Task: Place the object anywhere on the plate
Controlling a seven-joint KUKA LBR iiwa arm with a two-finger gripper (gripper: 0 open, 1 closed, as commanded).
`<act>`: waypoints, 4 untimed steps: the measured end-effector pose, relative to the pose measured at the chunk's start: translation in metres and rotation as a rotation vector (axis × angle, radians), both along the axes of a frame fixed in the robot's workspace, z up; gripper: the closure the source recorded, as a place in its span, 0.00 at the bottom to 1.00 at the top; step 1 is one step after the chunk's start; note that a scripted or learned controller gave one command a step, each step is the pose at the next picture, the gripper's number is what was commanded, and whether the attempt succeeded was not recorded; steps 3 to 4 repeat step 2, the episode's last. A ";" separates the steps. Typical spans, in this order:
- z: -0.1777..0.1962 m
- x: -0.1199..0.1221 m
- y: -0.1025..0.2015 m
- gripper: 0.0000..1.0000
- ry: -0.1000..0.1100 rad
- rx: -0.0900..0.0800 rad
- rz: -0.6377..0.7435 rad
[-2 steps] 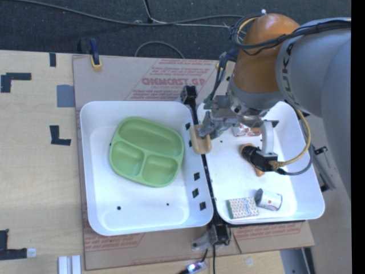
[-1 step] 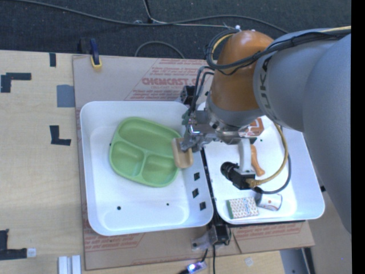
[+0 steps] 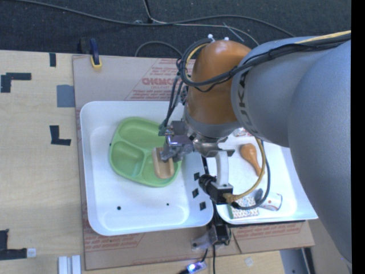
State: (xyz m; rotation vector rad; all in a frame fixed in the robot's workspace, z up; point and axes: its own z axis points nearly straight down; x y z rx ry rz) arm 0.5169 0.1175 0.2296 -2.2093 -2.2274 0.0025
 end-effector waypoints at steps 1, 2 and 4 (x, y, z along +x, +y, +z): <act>-0.010 -0.006 0.042 1.00 0.000 -0.003 -0.003; -0.009 -0.006 0.041 0.00 0.000 -0.002 -0.005; -0.009 -0.006 0.041 0.00 0.000 -0.002 -0.005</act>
